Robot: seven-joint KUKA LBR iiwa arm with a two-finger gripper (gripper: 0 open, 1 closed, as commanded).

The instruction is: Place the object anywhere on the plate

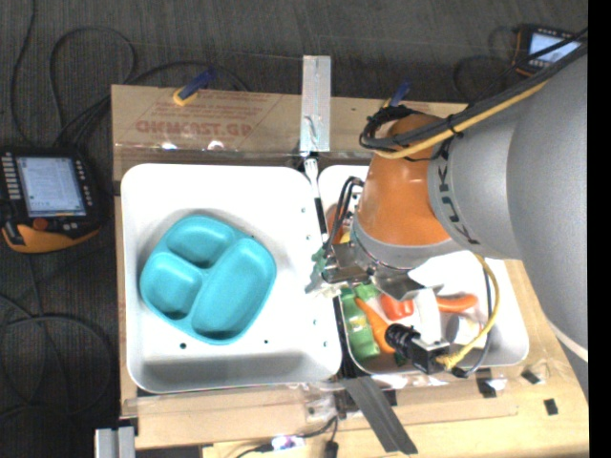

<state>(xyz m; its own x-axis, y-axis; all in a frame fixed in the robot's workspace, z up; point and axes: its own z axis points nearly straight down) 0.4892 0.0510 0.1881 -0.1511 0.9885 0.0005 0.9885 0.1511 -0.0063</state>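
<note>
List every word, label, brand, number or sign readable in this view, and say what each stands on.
Cardboard sheet behind the bins: faded reddish print, too blurred to read.
Arm's grey casing: dark letters running up it, partly cut off, not legible as a whole.
Handheld pendant on the floor at left: lit screen, text too small to read.
Second screen at top right: too small to read.

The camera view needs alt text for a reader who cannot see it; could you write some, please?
A grey and orange robot arm reaches down into the right white bin, over orange and green objects. The left white bin holds a turquoise divided plate.
</note>
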